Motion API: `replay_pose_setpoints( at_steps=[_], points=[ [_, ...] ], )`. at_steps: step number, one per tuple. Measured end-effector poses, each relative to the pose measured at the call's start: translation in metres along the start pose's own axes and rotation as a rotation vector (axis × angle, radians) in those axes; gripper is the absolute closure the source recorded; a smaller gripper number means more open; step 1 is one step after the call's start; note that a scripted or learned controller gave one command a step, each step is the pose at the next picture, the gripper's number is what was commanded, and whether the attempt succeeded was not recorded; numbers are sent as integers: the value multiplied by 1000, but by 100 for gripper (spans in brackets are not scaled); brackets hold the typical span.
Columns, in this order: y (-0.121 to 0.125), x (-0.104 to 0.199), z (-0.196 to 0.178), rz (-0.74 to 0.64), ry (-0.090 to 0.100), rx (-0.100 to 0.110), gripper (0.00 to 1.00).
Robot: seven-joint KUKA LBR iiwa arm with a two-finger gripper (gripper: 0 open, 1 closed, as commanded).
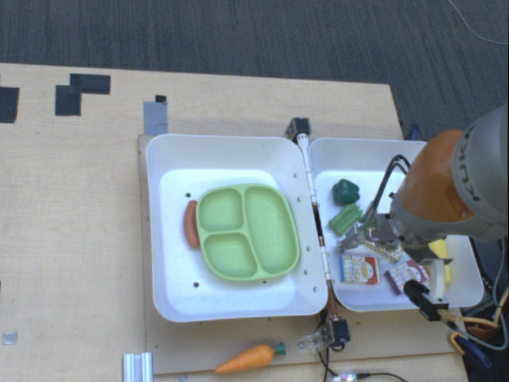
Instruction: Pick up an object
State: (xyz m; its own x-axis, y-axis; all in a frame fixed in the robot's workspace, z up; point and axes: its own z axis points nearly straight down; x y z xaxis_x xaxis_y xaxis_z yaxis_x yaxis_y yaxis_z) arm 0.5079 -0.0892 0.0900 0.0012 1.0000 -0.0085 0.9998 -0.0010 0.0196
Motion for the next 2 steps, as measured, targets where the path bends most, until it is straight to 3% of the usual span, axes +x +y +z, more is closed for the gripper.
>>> replay_pose_setpoints(
  at_steps=[1,2],
  points=[
    [3,-1,-13,0,-4,-10,100],
    [3,-1,-12,0,-3,-10,0]
  ],
)
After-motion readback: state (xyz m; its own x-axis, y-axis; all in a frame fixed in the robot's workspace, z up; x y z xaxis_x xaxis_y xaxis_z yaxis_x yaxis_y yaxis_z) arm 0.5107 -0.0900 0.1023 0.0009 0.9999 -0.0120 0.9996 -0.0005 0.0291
